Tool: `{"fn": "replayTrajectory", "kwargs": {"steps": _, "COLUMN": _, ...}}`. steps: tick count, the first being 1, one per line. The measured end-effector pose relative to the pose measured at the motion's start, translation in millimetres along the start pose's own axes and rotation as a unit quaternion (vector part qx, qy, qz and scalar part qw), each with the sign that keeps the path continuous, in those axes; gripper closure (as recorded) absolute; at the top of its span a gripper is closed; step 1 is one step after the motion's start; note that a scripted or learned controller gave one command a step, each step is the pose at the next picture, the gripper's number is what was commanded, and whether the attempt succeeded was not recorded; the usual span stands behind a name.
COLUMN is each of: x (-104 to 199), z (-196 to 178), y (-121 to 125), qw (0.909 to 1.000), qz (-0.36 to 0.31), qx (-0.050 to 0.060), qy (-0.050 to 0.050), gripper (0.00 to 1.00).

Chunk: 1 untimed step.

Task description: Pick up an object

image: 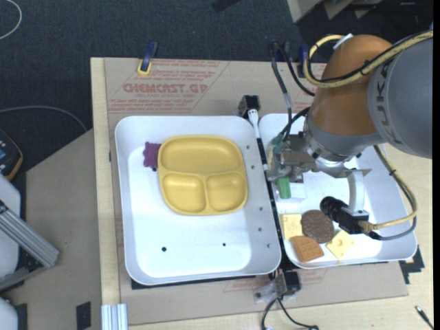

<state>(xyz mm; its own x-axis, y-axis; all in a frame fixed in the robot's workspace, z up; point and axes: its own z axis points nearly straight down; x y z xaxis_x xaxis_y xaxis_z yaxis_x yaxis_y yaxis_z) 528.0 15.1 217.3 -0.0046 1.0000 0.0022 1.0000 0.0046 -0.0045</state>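
We count two white bins (137, 212), one yellow divided tray (203, 172), one purple piece (150, 154), and one brown round patty (317, 225).

I'm seeing a mustard-yellow divided tray (203, 173) lying in the left white bin (137, 205), with a purple object (150, 154) showing at its edge. In the right white bin (392, 243), a speckled brown round patty (317, 225), an orange cracker-like square (305, 247), a pale yellow piece (342, 244) and a green block (284, 188) are showing. The cardboard sheet (172, 81) is carrying red lettering.
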Motion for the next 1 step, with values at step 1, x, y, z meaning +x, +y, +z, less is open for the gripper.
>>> {"fn": "replayTrajectory", "kwargs": {"steps": 1, "x": 13.3, "z": -8.2, "y": -10.1, "qw": 1.0000, "qz": 0.001, "qx": 0.000, "qy": 0.000, "gripper": 1.00}}
